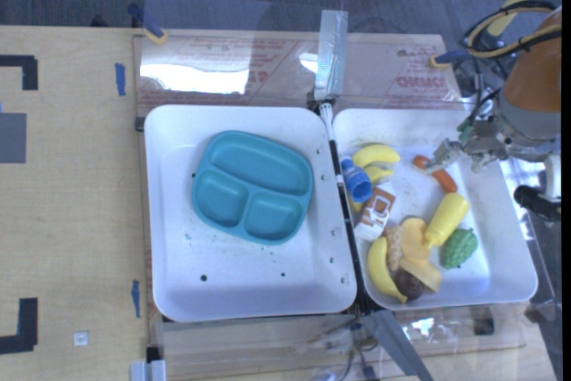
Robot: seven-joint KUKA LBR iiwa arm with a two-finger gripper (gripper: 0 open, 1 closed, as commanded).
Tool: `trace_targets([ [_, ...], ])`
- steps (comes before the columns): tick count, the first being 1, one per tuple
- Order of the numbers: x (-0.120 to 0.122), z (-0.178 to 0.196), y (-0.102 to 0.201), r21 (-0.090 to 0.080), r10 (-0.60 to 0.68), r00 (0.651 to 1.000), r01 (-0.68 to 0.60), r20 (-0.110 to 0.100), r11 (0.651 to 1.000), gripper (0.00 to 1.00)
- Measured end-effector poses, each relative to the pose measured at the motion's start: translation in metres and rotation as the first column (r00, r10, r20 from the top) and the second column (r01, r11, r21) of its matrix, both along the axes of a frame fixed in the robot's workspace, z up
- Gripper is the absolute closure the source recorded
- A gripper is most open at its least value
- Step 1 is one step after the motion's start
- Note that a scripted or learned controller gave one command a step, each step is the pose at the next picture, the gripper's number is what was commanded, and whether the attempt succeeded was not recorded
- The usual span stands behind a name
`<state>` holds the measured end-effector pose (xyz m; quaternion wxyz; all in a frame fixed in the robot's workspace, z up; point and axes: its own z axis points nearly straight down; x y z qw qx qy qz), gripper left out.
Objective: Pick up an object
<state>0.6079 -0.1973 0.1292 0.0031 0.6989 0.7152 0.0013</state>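
1. The tool (pixel 464 149) is hovering over the far right part of the right bin (pixel 513 281), its metal fingers splayed open with nothing between them.
2. A small orange carrot-like piece (pixel 444 181) is lying just below the tool, its long axis slanting from upper left to lower right; a smaller orange bit (pixel 419 161) is sitting beside it.
3. A yellow corn-like toy (pixel 445 219) is lying near the bin's middle, pointing up-right, with a green piece (pixel 459 248) touching its lower end.
4. A banana (pixel 376 158) is lying crosswise near the bin's far left corner, a blue cup (pixel 357 184) just beside it.
5. Another banana (pixel 382 270) is curving along the near left side.
6. A blue divided plate (pixel 252 186) is resting in the left bin (pixel 178 281).
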Motion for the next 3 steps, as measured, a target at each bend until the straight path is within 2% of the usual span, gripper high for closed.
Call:
trace_targets([
  [1,0.016,-0.042,-0.001,0.003,0.007,1.0,-0.007,-0.001,1.0,0.0],
  [2,0.018,-0.031,-0.001,0.0,0.009,1.0,-0.009,0.005,1.0,1.0],
  [3,0.033,0.069,0.139,0.006,0.081,0.997,-0.081,0.01,0.997,1.0],
])
